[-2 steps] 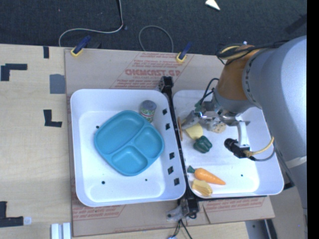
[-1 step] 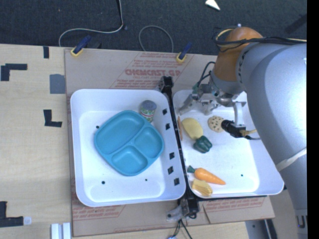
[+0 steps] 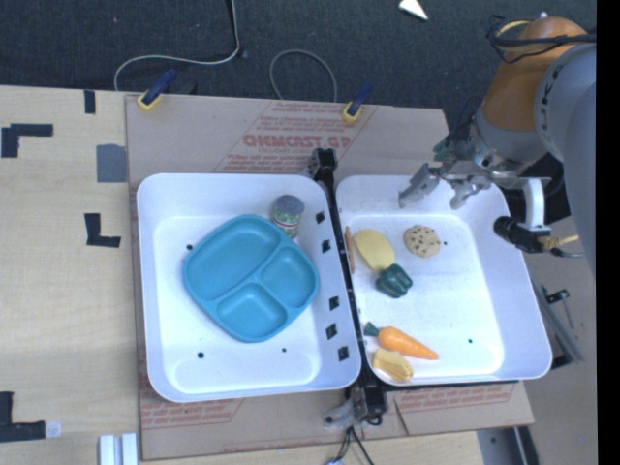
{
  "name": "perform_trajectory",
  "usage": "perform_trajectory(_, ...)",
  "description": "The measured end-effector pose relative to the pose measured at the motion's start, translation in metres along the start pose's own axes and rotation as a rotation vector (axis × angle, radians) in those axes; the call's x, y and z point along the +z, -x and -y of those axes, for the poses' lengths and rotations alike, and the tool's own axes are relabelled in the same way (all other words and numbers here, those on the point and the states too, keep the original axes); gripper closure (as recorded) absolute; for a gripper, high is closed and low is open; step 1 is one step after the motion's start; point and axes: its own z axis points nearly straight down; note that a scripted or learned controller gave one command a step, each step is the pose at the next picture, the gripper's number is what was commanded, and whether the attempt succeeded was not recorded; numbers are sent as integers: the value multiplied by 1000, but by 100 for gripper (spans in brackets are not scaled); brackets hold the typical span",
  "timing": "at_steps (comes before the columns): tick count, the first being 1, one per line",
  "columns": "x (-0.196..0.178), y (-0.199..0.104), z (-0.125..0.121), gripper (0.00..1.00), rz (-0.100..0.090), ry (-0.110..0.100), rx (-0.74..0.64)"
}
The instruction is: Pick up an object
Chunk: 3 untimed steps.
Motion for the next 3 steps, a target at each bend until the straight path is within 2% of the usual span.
perform_trajectory(1,99,-36,45,0,-5,-16,-4)
perform_trajectory(2,98,-48,73,0,0,0,-3)
perform_trajectory(3,99,-49,64,0,-3,-9,-2)
